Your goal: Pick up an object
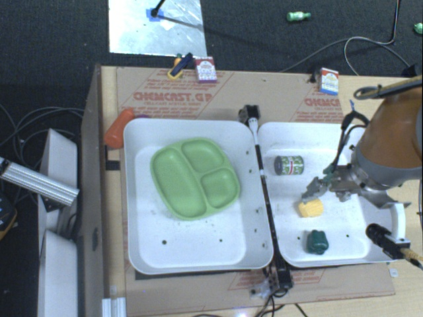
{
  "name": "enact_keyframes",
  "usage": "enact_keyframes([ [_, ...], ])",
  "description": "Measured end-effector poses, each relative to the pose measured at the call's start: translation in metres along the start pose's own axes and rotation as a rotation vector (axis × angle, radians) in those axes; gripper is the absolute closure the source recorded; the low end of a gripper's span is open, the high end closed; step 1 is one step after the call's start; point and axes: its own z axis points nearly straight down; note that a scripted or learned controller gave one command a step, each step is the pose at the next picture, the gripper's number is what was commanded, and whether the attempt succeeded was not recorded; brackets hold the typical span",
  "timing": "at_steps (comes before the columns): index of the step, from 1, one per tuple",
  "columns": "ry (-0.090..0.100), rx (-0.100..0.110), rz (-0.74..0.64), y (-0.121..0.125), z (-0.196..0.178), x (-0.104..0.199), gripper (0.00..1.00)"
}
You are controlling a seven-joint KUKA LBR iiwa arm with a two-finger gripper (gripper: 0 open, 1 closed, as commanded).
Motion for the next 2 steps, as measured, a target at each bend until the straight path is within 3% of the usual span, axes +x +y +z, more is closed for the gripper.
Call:
enact_keyframes([
  [1,0.001,0.004,0.002,0.011,0.091,-0.002,0.00],
  [2,0.000,-0.003,0.001,0.014,0.079,-0.003,1.00],
])
